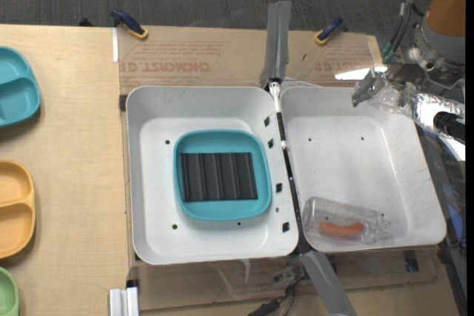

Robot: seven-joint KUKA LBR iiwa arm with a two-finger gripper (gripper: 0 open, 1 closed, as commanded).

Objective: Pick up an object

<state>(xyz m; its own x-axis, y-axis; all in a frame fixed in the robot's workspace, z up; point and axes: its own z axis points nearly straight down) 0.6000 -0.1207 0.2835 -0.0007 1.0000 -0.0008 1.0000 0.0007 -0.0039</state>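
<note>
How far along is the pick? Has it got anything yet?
Nothing looks picked yet. The clear container with an orange item inside lies in the right bin, near its front edge. The tool sits at the bin's back right corner, apart from it. Approach, grasp and lift remain.

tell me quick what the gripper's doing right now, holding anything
Gripper: over the right bin's far rim, nothing seen between its fingers; open or shut cannot be told.
</note>
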